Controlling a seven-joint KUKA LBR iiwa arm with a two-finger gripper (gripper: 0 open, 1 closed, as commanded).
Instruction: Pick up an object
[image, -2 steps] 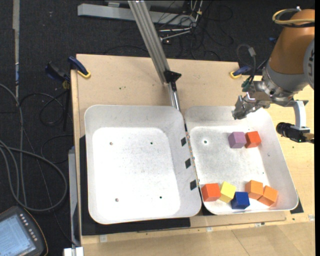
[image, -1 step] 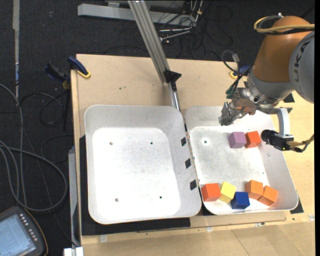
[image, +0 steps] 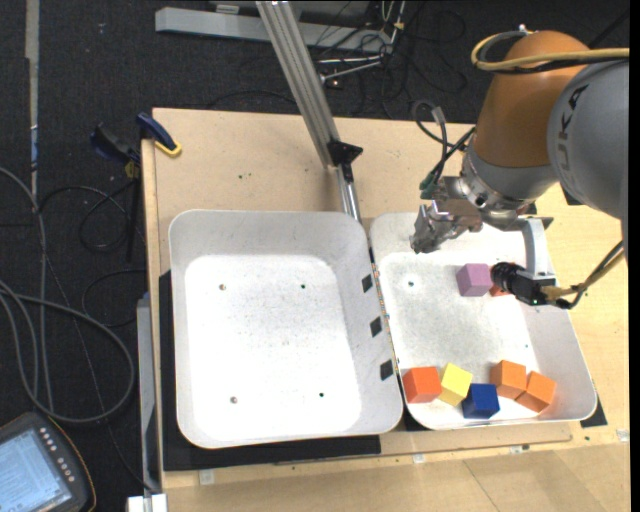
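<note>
**Item 1.** Gripper (image: 430, 238): hanging over the far left corner of the right bin (image: 440, 330), pointing down at the floor of the bin. From where I am standing I cannot tell whether it is set wide or narrow.

**Item 2.** Purple cube (image: 474, 279): sitting on the bin floor near the gripper, to its right in the view and slightly nearer the front. It is not touching the gripper.

**Item 3.** Five cubes are lying well apart from the gripper, along the front wall of the same bin.
- First orange cube (image: 422, 383): lying almost straight below the gripper.
- Yellow cube (image: 456, 383): sitting just beside the first orange cube.
- Blue cube (image: 481, 401): lying against the yellow cube and closest to the front wall.
- Second orange cube (image: 511, 377) and third orange cube (image: 539, 390): resting side by side, farthest to the gripper's right.

**Item 4.** Left bin (image: 182, 300): lying beyond the divide on the gripper's left in the view, sharing the bench (image: 250, 170) with the right bin.
</note>
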